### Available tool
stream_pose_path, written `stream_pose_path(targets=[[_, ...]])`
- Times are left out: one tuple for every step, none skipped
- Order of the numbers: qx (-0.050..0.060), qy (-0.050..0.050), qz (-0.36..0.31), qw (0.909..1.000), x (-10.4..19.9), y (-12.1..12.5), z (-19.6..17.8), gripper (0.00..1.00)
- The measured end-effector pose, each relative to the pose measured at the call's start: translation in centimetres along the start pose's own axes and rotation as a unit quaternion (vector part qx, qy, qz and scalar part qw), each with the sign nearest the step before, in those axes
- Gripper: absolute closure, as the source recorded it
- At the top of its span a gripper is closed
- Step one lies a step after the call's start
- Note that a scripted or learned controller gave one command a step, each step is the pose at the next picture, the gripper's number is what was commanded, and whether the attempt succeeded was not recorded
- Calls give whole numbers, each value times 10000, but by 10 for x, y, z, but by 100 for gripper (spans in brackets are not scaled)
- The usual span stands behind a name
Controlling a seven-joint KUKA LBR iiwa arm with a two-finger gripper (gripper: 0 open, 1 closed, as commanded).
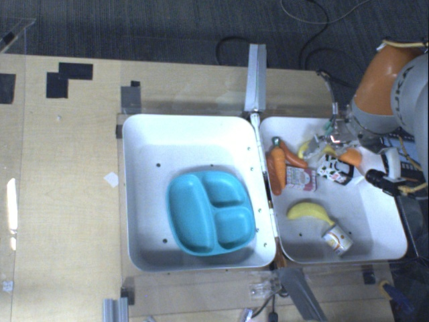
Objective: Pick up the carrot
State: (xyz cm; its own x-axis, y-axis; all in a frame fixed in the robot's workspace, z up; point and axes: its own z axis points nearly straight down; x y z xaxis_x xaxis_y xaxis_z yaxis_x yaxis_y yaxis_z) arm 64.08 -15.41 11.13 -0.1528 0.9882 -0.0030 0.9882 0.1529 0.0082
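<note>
Nearest item: small can (336,239), lying tipped near the front edge of the right bin (382,247).

Task item: carrot (275,170), orange, lying lengthwise along the right bin's left wall, close against the divider, green stub pointing to the back. A second orange piece angles off beside its upper end toward the centre; whether that is a separate item cannot be told.

Adjacent: small pink-and-white packet (299,176), just beside the carrot on its right, perhaps touching. Banana (310,212), yellow, forward of the packet, apart from the carrot. Black-and-white patterned object (334,170) further right, among a cluster of yellow and orange items at the bin's back.

Gripper (335,139): above that back cluster, well to the right of the carrot, hanging from the grey arm with the orange band. State of the claw: cannot tell; the fingertips are lost in clutter.

Left bin (147,153): holds a blue divided plate (211,210); not involved.

Handling note (judgement): the pick has not begun. The arm must travel left to the carrot. Because the wall crowds one side and the packet the other, a grasp across the carrot's width at mid-length, fingers aligned to straddle its long axis, looks cleanest. Risk: catching the packet, or a finger striking the bin wall.
</note>
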Motion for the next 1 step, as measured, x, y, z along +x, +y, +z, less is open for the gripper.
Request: stream_pose_path(targets=[[-90, 110, -432, 9990, -24, -22, 18, 0]])
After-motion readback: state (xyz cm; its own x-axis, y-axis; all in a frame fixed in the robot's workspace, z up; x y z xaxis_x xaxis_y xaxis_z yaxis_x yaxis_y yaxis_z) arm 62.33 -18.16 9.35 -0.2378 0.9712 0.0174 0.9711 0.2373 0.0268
